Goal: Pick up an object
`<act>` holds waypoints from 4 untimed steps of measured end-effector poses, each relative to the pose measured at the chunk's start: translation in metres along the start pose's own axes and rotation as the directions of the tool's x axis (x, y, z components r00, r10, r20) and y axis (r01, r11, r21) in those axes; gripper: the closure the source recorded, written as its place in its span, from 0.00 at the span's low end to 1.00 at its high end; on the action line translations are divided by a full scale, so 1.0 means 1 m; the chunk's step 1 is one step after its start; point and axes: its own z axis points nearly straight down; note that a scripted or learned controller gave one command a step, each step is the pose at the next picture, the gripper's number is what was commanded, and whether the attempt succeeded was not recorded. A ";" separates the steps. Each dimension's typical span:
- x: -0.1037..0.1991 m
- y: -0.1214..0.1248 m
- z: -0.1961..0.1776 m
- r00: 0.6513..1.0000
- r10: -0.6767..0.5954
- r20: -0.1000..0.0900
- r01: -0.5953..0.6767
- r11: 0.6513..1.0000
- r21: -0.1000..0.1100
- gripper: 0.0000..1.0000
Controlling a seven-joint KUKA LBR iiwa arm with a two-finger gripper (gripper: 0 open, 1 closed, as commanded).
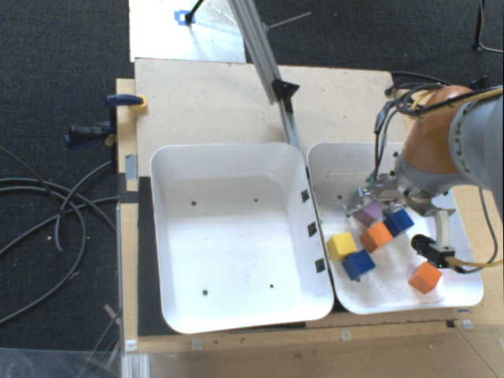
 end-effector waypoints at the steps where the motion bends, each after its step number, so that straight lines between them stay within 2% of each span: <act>1: -0.001 0.003 -0.012 1.000 -0.003 0.002 0.003 1.000 -0.007 1.00; 2: 0.071 0.056 -0.106 1.000 -0.013 0.000 0.013 1.000 -0.015 1.00; 3: 0.163 0.084 -0.101 1.000 -0.014 -0.002 0.014 1.000 -0.007 1.00; 4: 0.186 0.065 -0.100 1.000 -0.008 0.001 0.008 1.000 -0.002 1.00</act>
